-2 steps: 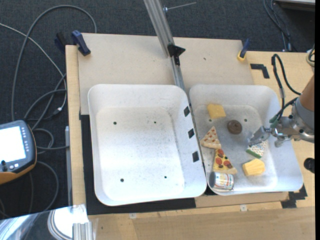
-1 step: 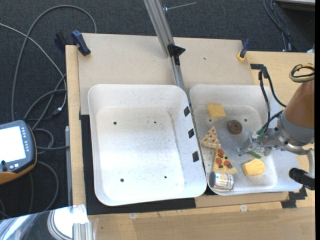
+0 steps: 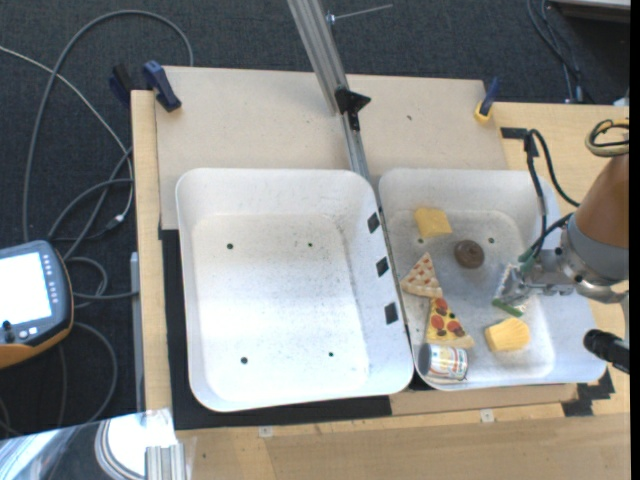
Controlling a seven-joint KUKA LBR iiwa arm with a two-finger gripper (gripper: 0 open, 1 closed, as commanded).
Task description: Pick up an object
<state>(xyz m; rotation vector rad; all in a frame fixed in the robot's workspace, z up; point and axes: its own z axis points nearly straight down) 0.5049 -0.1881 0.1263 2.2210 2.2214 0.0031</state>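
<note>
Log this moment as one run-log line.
arm: over right bin | pincer: low, just above yellow block | grasp: not confirmed | left bin: untouched

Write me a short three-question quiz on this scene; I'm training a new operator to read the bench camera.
1. True or false: the small tin can lies in the right bin.
2. Which thing is nearest the claw? A. the brown disc B. the yellow block at the front C. the yellow block at the back
3. Fill in: two toy ____ slices lie along the right bin's left side.

Key: 1 true. 2 B. 3 pizza.
</note>
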